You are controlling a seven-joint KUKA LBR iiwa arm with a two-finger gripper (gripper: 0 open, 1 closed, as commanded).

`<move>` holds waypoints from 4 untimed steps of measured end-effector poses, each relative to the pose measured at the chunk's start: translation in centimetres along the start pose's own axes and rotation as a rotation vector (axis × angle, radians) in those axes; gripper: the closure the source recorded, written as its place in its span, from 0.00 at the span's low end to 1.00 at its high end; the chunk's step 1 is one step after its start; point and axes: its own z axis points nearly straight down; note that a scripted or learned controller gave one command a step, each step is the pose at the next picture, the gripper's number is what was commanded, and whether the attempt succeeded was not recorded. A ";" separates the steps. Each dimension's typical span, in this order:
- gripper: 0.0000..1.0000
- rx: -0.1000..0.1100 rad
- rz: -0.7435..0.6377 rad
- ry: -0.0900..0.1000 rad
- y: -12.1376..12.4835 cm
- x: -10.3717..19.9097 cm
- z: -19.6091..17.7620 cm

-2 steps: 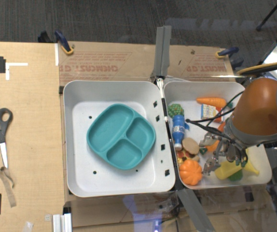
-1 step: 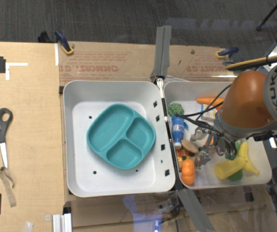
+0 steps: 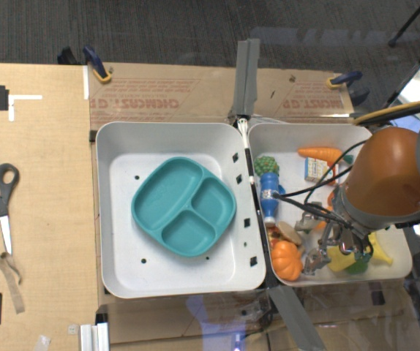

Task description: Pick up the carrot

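Reaching in from the right of the frame, the arm [image 3: 389, 170] hangs low over the right bin [image 3: 287, 134], its gripper [image 3: 325, 251] down among the toys at lower right, just beside the small orange pumpkin [image 3: 286, 260] and the yellow piece [image 3: 345, 258]. We cannot tell whether the fingers are apart or together, as cables and clutter mask them. We note the carrot [image 3: 320, 153] lies apart from the gripper at the bin's upper edge, so we judge it not yet grasped; the teal divided plate [image 3: 184, 207] sits alone in the left bin [image 3: 115, 141].
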 end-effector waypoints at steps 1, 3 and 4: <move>0.00 0.001 -0.013 -0.001 0.5 0.0 0.4; 0.00 -0.003 -0.009 0.002 -6.8 -4.3 -0.8; 0.00 0.000 0.345 -0.004 -9.6 -12.5 0.3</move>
